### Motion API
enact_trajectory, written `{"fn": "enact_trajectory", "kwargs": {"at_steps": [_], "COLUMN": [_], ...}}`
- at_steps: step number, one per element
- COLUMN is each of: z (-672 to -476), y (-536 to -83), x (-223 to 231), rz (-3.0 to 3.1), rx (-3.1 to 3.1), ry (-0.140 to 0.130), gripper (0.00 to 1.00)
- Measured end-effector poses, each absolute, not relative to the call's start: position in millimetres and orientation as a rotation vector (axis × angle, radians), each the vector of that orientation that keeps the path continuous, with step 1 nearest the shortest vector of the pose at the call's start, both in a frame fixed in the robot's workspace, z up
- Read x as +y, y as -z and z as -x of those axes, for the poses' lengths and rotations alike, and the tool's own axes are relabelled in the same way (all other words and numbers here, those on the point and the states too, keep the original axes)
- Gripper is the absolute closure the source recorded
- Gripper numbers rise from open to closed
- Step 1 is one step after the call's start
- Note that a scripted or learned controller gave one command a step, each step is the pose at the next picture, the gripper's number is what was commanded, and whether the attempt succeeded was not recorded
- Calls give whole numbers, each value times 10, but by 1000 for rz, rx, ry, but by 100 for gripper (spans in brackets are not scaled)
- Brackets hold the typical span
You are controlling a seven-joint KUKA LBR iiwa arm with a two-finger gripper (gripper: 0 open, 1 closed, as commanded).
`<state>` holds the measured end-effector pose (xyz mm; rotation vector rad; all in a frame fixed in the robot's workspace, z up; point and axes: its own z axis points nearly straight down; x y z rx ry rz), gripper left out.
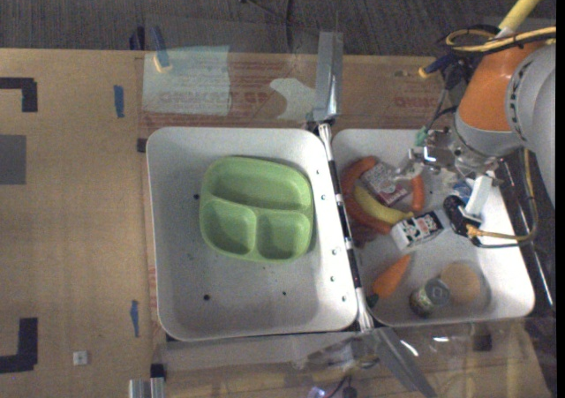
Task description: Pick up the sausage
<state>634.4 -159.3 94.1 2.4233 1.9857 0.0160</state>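
Up at the right bin's (521,299) far right corner, the gripper (434,161) hangs low over the clutter; whether it is wide or narrow cannot be told. Just left of it the sausage (353,177) curves around a small packet (382,181), with a banana (378,210) beneath. Nearer lie a milk carton (417,229), a carrot (391,275), a tin can (426,298) and a tan ball (462,282). Across the divider, a green sectioned plate (258,208) sits in the left bin (177,290) on the counter (71,211).
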Motion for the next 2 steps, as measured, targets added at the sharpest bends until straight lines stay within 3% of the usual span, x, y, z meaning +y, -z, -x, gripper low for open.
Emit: {"fn": "enact_trajectory", "kwargs": {"at_steps": [1,2], "z": [-6376,-5768], "y": [-1065,-2458], "x": [-1575,-1123], "rz": [-2413,-1858], "rx": [1985,2530], "ry": [-26,-2], "gripper": [100,100]}}
